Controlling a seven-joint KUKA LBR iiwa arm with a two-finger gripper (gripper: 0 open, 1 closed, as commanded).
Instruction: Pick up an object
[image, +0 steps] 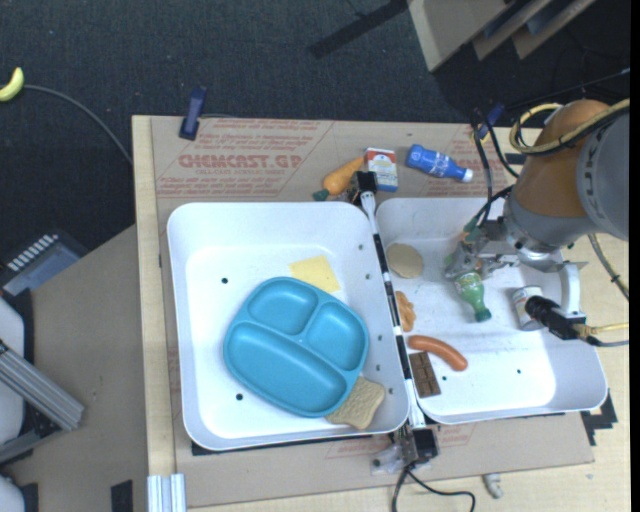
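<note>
The arm (585, 170) is cut off beside the right bin (570, 385); the blue tray (295, 345) overlaps the toast (358, 403).

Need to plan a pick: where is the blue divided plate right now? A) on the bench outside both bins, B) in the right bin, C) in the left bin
C: the blue divided plate lies inside the left bin, beside a yellow cheese slice.

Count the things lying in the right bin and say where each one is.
4: a round cookie at the upper left, an orange strip along the left wall, a hot dog near the front, and a green bottle mid-bin under the claw. The arm may hide more.
</note>
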